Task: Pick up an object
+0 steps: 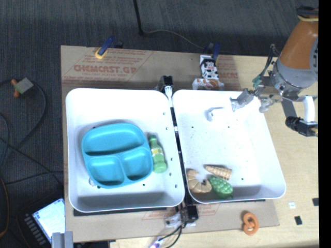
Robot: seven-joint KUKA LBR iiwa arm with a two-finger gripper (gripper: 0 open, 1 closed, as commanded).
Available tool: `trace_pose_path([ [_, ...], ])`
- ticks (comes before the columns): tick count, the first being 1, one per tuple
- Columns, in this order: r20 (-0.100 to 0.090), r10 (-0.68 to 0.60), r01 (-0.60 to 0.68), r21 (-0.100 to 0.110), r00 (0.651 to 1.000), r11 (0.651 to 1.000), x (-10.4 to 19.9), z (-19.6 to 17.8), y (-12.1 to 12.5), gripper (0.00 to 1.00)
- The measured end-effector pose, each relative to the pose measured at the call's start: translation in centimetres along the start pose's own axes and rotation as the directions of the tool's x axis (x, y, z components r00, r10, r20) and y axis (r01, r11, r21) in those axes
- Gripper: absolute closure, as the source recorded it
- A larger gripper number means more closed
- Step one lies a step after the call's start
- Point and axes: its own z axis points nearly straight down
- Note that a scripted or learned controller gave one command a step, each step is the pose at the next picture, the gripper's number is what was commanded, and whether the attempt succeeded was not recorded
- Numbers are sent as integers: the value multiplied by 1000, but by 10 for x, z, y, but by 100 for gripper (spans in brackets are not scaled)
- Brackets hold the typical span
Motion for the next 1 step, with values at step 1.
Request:
trace_pose_path([
  [1, -1, -1, 1, -6, 1000, 1000, 94, 119, -13, 0],
])
